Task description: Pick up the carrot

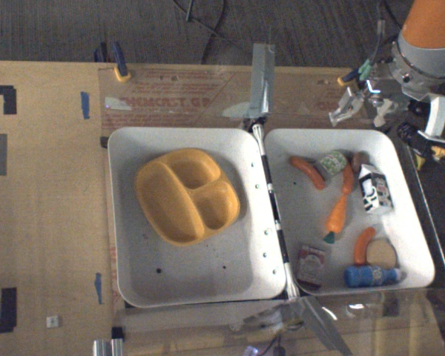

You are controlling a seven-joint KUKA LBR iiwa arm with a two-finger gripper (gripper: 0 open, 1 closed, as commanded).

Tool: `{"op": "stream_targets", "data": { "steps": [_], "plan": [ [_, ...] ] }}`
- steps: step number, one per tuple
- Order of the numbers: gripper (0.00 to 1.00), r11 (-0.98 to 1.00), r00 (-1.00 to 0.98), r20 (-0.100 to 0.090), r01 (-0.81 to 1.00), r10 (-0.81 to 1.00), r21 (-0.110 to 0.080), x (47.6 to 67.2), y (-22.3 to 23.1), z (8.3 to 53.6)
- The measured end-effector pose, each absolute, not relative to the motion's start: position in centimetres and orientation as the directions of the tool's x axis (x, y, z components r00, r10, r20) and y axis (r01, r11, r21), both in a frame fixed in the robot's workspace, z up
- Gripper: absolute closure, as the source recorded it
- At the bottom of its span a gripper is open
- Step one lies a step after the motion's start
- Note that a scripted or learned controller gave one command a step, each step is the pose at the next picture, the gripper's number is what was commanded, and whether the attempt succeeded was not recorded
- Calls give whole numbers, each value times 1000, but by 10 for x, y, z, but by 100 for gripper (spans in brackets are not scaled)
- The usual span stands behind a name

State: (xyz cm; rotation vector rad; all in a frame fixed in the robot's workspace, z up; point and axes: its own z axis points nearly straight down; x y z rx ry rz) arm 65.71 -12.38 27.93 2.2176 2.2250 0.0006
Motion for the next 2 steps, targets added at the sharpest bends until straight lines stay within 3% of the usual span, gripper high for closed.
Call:
{"op": "stream_targets", "data": {
  "steps": [1, 2],
  "plan": [
    [0, 134, -134, -3, 991, 991, 9, 663, -152, 99],
    [0, 217, -217, -2, 976, 976, 5, 596, -145, 87]
  ]
}}
